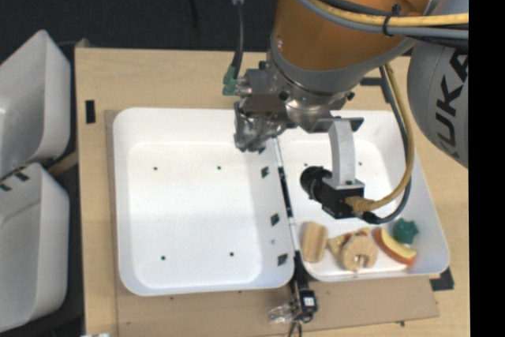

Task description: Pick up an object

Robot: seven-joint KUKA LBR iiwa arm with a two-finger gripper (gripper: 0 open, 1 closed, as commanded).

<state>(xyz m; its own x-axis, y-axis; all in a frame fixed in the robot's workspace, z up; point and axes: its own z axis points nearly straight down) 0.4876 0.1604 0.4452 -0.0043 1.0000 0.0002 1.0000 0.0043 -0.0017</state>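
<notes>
My gripper hangs over the top of the ridge where the two white bins meet, just inside the left bin. Nothing is visible in it. The objects lie along the front edge of the right bin: a tan wooden block, a tan wooden piece with a round knob, a red-skinned apple slice and a small green piece. They sit well in front of and to the right of the gripper. The arm's orange band and wrist hide the back of the right bin.
A black cylindrical unit on a grey bracket hangs from the wrist over the middle of the right bin, with a yellow cable looping beside it. White moulded shapes stand off the bench at left. A small metal clip sits at the front edge.
</notes>
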